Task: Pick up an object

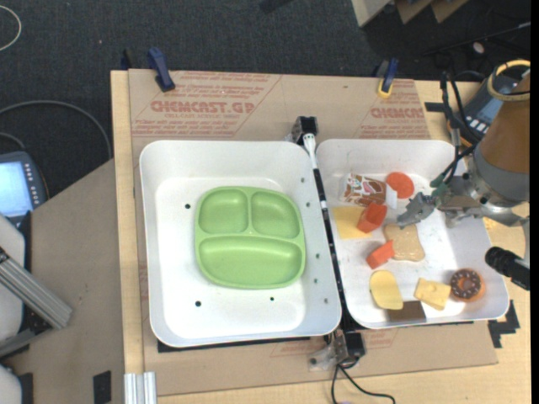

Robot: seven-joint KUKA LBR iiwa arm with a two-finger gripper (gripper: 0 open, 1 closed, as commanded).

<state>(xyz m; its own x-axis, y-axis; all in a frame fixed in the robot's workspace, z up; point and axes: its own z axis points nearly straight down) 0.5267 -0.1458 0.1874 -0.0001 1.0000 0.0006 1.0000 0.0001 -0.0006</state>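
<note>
Front row, right bin: yellow oval piece (386, 289), cheese-like wedge (433, 294) and chocolate doughnut (465, 284) lie along the near edge, each apart from the gripper.
Likely target: red block (371, 217), just left of the gripper's tip; which piece the program is after is my guess only.
Target's look: small, chunky, orange-red, lying on a pale yellow slab (347, 223), beside a printed packet (365, 189).
Other candidates: red-orange wedge (381, 253), tan slice (408, 244), red disc (400, 183).
Gripper (414, 211): low over the middle of the right bin (442, 154), reaching in from the right; nothing shows between its fingers, and whether they are spread or closed I cannot tell.
Progress: early, as I judge it; every piece lies in the bin, none lifted.
Left to do: close on one piece and raise it.
Left bin (160, 225): holds a green divided plate (249, 236), well apart from the arm.
</note>
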